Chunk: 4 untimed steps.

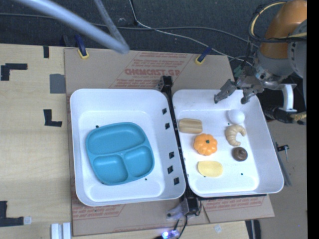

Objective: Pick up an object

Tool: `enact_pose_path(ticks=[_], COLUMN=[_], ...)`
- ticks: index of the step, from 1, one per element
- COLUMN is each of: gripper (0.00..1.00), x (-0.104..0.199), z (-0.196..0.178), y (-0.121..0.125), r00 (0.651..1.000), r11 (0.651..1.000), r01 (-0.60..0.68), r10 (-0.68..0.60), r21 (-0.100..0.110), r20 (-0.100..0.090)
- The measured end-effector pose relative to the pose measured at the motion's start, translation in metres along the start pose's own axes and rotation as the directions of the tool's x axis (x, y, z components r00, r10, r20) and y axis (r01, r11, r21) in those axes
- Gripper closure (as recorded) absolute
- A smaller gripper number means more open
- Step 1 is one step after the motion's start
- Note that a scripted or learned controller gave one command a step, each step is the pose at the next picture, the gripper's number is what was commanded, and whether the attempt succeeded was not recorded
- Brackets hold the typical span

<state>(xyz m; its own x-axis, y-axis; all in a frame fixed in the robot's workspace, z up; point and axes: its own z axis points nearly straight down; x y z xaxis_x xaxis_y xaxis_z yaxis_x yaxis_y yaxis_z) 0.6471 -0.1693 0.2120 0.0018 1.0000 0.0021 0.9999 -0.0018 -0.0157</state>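
Observation:
My gripper (232, 98) hangs over the back of the right bin (266, 156), its two dark fingers spread apart with nothing between them. Just below it lies a white egg (236, 116). Beneath that rests a tan croissant (235, 133), and a brown doughnut-like piece (239, 154) lies toward the front. A bread roll (190, 126), an orange pumpkin (205, 144) and a yellow lemon-like piece (210, 169) sit on the bin's left side.
The left bin (82, 108) holds a blue divided plate (119, 152). A black divider (172, 133) runs between the bins. Cardboard (149, 68) lies under both bins. A grey pole (65, 14) crosses the top left. The arm's orange band (284, 26) is at top right.

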Motion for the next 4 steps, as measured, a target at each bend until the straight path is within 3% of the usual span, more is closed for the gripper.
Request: enact_pose_path(ticks=[1, 4], gripper=[0.00, 0.00], x=[0.001, 0.015], z=[-0.009, 0.129], y=[0.003, -0.001], r00=[1.000, 1.000], r11=[1.000, 1.000], r01=[0.003, 0.004], r10=[-0.003, -0.004], r21=[-0.014, -0.015], r20=[0.003, 0.004])
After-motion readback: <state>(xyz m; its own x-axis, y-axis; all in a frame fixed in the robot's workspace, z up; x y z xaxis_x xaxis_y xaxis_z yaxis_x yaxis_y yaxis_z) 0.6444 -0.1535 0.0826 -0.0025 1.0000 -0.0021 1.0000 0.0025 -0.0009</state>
